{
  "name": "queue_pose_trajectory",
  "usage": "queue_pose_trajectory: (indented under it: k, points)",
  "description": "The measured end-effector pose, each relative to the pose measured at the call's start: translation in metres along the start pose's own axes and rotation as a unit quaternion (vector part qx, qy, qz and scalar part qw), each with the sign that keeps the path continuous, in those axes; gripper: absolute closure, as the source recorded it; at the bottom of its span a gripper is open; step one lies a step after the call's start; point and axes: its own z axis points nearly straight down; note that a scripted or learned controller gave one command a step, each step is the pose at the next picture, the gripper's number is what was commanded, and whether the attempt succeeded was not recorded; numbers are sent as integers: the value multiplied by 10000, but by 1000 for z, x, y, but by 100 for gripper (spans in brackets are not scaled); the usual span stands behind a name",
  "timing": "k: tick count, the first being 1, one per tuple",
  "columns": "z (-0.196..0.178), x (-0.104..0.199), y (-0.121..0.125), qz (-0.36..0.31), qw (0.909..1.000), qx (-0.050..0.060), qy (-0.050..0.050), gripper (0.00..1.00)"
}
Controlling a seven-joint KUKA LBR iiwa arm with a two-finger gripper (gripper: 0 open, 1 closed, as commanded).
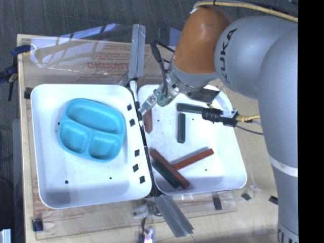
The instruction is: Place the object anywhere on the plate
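The blue three-compartment plastic plate [92,129] lies in the left shallow white bin [45,186], with nothing on it. At the right shallow white bin's [235,173] left wall, the gripper [152,104] hangs over a short reddish-brown bar [148,120]; whether it grips the bar, I cannot tell. Before any carry, a centred, firm hold should be confirmed, then the divider cleared. Further right lie a dark grey bar [180,127] and a long reddish-brown bar [193,158].

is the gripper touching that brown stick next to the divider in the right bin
Cannot tell. In the camera view the gripper sits right over the upper end of the brown stick, and the slant hides any contact or gap.
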Motion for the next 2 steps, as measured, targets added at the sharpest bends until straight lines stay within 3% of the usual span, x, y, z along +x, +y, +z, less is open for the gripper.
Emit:
queue_pose_trajectory:
  k: [1, 2]
  points:
    - [-14, 36, 43, 581, 9983, 10, 26, 100]
    - [-14, 36, 42, 581, 9983, 11, 27, 0]
